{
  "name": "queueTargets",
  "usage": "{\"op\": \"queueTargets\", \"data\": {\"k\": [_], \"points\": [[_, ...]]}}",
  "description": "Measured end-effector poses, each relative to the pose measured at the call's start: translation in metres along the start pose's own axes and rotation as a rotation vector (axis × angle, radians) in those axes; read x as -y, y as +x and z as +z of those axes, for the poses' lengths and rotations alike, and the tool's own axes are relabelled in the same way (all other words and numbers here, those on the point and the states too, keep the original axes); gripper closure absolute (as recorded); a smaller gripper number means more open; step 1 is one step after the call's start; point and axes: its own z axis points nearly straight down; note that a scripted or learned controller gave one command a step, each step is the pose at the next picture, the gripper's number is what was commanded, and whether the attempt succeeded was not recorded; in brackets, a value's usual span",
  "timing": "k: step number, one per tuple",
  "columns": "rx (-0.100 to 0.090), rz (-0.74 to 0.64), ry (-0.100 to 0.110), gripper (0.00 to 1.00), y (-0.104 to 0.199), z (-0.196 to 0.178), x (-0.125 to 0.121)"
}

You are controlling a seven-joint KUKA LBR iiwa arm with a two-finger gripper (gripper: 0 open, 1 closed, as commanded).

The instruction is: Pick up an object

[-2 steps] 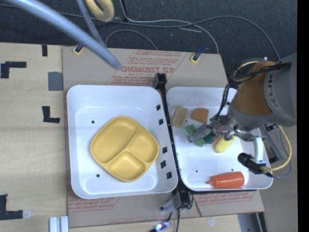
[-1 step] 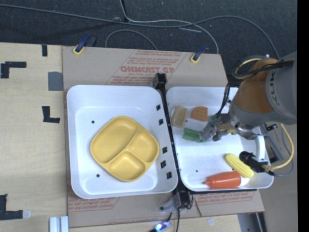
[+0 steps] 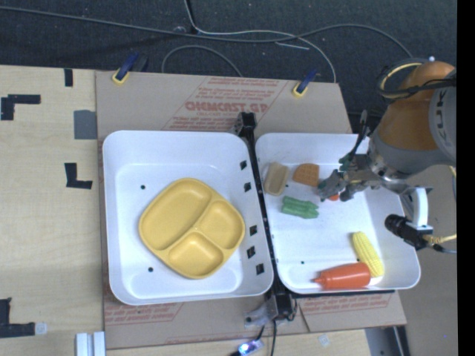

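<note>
The end effector (image 3: pixel 335 189), its opening impossible to tell, hovers just right of the light, stiff green plastic bean pod (image 3: pixel 300 208), best gripped across its narrow middle.

A yellow divided plate (image 3: pixel 192 228) is being borne by the left white bin (image 3: pixel 119 199), tilted across its floor with three compartments showing. Both bins are being supported by a sheet of brown cardboard (image 3: pixel 223 102) printed with red lettering, which is being held at its far edge by two blue-and-yellow clamps (image 3: pixel 126 67). Black cables (image 3: pixel 245 35) are being trailed across the dark carpet (image 3: pixel 74 21) behind the bench.
</note>
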Motion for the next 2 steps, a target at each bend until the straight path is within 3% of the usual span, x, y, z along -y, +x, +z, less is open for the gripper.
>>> {"op": "queueTargets", "data": {"k": [1,2], "points": [[0.0,0.0,0.001,1.0,0.0,-0.041,-0.001],[-0.003,-0.004,0.005,1.0,0.051,-0.051,0.005]]}}
